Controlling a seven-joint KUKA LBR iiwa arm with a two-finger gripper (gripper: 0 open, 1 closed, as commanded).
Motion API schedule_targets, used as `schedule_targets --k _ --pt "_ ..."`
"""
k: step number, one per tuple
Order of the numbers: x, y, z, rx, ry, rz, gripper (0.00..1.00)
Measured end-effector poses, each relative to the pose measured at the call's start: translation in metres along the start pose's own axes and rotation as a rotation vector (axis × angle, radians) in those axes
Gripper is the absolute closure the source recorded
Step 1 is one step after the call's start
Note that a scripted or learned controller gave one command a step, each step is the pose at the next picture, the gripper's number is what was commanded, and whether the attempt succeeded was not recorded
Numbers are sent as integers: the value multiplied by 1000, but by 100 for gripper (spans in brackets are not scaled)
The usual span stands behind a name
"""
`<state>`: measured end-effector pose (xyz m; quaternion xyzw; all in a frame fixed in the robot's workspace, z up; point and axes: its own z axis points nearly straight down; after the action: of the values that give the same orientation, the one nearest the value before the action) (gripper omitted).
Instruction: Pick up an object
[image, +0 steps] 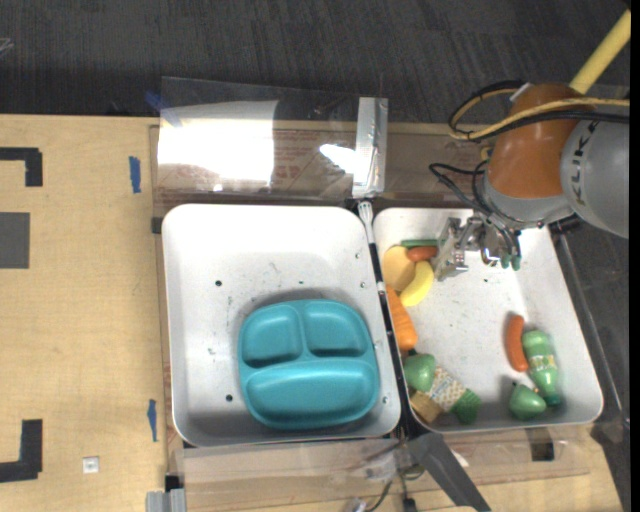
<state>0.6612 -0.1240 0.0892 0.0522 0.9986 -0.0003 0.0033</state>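
The grey arm (560, 150) with its orange band reaches in from the right over the far end of the right bin (480, 300). In the left bin (200, 250) lies a teal divided plate (308, 362), toward its near side. The gripper (470, 245) hangs over the right bin's far left part, just right of the yellow toy (412, 278); how wide its claw stands I cannot tell, and nothing is visibly held. This looks like the approach step, with no grasp made yet. The likeliest target is the yellow piece by the left wall, its long axis running near-left to far-right; the orange carrot (401, 322) lies just nearer, running near to far. Next, I judge, the arm must shift left, turn across that axis, and descend.
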Motion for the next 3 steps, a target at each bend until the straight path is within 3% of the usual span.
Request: schedule_targets --k 1,2,3 --pt "24 92 -104 -4 -12 -54 100" --pt "16 136 -163 -3 -7 -172 100" --pt "0 82 -201 0 -6 -216 100"
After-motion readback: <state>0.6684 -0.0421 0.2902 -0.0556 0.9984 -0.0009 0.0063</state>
